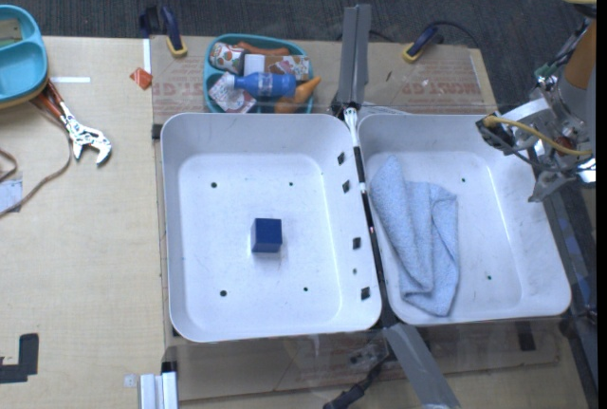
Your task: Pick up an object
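Blue cube sits flat near the middle of the left bin, clear of the walls. Right bin has a crumpled light-blue towel along its left side. End effector is at the right edge, over the right bin's far right rim, well apart from both; can't tell its state. Wrench lies on the tabletop at left.
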Tool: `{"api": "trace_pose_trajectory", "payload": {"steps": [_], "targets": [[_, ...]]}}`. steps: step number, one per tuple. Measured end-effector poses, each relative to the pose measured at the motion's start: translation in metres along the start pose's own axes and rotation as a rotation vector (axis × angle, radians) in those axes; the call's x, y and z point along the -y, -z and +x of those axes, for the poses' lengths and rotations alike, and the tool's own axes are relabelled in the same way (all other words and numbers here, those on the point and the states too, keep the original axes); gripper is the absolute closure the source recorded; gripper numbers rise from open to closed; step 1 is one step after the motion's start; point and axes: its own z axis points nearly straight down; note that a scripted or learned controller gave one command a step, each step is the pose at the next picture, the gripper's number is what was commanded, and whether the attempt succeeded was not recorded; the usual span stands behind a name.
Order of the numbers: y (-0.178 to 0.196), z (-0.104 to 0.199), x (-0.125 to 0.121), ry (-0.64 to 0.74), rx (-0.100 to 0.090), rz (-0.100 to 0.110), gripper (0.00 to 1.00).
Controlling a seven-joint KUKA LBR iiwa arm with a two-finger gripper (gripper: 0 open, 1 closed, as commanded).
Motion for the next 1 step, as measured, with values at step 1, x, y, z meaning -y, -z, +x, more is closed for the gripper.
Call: {"api": "trace_pose_trajectory", "payload": {"steps": [1], "targets": [[0.0498,-0.0130,0.0026,-0.001,-0.003,-0.001,0.00]]}}
